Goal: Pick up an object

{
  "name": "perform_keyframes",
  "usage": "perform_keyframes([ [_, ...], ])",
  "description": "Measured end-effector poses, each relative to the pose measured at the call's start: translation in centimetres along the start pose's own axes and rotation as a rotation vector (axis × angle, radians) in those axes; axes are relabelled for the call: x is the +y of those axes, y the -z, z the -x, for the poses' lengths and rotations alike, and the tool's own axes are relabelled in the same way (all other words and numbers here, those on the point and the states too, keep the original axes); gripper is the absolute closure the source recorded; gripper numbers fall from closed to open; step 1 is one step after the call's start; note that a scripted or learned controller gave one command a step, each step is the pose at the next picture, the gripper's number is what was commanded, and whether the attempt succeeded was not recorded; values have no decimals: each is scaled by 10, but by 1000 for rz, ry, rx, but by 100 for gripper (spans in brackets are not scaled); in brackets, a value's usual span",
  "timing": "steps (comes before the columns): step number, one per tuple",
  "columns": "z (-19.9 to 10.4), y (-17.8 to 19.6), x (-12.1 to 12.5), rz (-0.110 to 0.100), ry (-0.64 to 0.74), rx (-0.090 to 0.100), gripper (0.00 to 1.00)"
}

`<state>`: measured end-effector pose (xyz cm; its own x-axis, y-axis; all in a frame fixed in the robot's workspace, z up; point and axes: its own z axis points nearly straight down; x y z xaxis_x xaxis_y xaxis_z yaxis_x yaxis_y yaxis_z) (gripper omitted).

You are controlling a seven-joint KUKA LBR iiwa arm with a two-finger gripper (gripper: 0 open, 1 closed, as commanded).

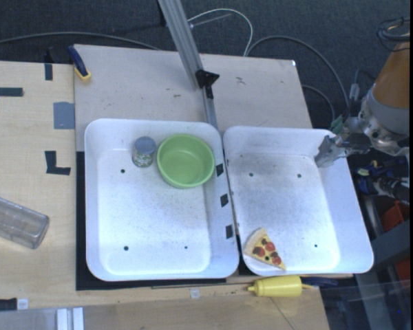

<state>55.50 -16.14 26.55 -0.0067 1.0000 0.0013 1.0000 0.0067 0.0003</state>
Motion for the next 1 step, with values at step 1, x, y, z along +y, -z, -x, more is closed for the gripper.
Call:
perform_keyframes([
  [1,-59,-11,20,-2,1,0,100],
])
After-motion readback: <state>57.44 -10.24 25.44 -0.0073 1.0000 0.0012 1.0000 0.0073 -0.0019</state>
